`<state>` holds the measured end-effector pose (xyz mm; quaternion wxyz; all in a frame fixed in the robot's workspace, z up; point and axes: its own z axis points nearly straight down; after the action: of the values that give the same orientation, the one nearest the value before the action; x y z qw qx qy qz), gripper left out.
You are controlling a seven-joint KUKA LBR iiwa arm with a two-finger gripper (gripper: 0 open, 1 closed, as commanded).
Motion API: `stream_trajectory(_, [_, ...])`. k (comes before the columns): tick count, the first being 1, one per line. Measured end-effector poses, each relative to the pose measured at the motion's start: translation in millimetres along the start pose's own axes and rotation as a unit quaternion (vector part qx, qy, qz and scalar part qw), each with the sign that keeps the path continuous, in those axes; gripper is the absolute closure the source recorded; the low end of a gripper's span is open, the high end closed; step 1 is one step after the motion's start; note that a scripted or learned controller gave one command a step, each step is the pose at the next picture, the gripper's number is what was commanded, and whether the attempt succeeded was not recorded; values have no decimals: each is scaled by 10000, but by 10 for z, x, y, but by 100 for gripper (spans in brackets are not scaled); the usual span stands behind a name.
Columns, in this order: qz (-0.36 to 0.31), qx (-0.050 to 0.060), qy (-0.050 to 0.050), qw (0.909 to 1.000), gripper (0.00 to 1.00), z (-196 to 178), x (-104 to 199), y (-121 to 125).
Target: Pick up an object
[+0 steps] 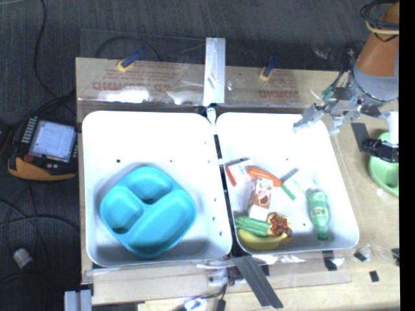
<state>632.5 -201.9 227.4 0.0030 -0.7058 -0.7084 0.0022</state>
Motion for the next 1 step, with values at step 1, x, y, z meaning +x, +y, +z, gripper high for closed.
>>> stream_trajectory(1, [279, 0, -13, 9996, 0, -452, -13, -37])
